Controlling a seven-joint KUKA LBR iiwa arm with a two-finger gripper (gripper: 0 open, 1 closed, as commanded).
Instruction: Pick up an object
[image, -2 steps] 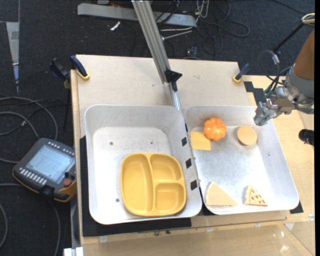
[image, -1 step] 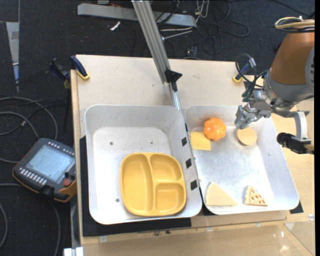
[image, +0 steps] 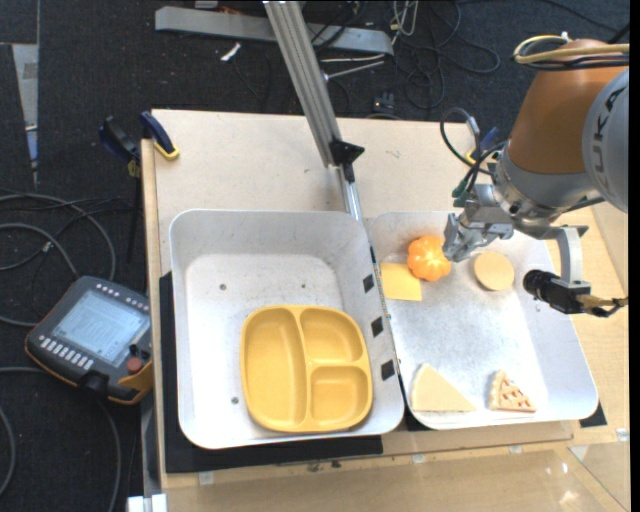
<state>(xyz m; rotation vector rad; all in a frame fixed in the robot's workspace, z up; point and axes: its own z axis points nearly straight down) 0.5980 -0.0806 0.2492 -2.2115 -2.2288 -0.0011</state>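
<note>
While the bench (image: 250, 160) carries two shallow white bins side by side, the arm (image: 565, 120) reaches in from the right, grey with a broad orange band above the wrist. Its gripper (image: 458, 243) hangs low over the far part of the right bin (image: 490, 340), its tip just beside the orange fruit (image: 428, 258); whether the jaws are open or closed cannot be told, and nothing is seen between them.

The left bin (image: 200, 290) holds a yellow divided tray (image: 305, 368), lying flat near the front wall with three compartments. In the right bin, a pale wedge (image: 438, 390) lies at the front edge, with a small waffle-patterned triangle (image: 510, 393) near it to the right. A flat yellow square (image: 402, 282) lies near the dividing wall, touching the orange fruit from the front left. A small round tan disc (image: 493, 271) lies on the bin floor to the right of the gripper, apart from the fruit.

On the floor to the left of the bench lies a handheld pendant (image: 95, 335) with a screen.
</note>
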